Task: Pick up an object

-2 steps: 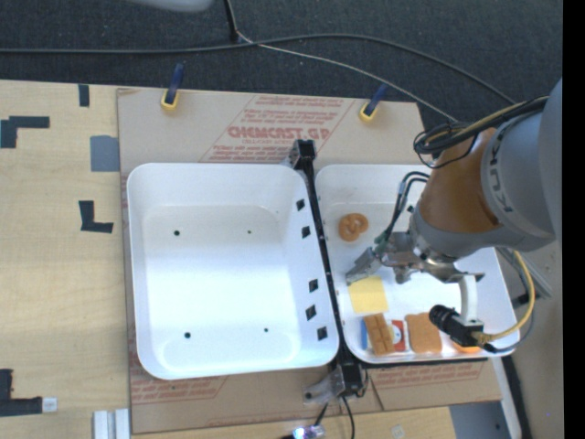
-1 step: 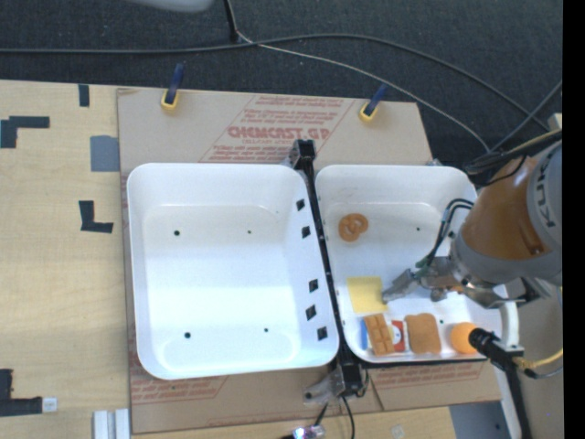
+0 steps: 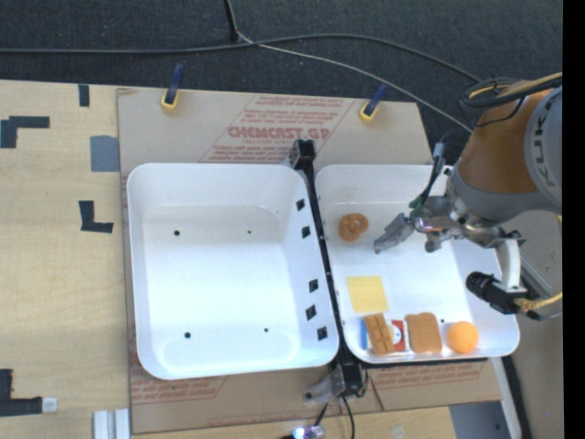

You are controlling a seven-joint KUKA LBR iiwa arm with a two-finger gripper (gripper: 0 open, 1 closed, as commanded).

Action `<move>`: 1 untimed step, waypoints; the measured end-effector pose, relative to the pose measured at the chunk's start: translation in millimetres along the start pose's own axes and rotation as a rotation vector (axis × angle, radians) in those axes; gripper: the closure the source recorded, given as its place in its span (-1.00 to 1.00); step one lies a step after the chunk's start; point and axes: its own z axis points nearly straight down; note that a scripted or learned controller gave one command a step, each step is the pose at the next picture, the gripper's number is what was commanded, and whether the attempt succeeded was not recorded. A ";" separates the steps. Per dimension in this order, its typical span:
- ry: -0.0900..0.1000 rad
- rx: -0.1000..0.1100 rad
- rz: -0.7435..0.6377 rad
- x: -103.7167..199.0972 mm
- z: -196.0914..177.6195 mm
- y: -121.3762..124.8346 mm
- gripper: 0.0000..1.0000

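Camera view, from above at a slant: two shallow white plastic bins side by side on a cardboard sheet clamped by two yellow-and-blue clips, one at left, one at right. Left bin smooth and glossy, rounded at the corners. Right bin holding five small items: a round brown doughnut-like piece near the dividing wall, a flat yellow square below it, and along the near rim a striped orange-and-red packet, a tan loaf-shaped block and an orange ball, the three set close in a row. Gripper hanging over the right bin's middle, dark fingers apart and clasping nothing, just right of the doughnut piece. Open white floor between gripper, yellow square and bin's far wall. Grey arm with orange band reaching in over the right rim.
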 end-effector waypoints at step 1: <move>0.001 0.011 0.001 27.2 93.0 53.7 -1.00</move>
